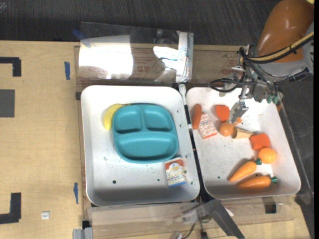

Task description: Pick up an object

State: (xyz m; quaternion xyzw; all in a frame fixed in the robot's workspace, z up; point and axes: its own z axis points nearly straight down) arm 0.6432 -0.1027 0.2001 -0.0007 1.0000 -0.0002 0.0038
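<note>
Gripper (pixel 238 114): over right bin's (pixel 286 133) far edge — finger state can't be told
Orange ball (pixel 227 129): just below gripper

Left bin (pixel 94 148) showing white, dark specks. Divided tray (pixel 144 132) showing teal; yellow item (pixel 108 114) peeking beside it. Small carton (pixel 175 173) showing white, blue, orange print. Right bin (pixel 219 173) white. Carrots (pixel 249 176) showing orange, green tops. Block (pixel 259 141) showing orange-red. Arm (pixel 284 19) showing orange band.
</note>
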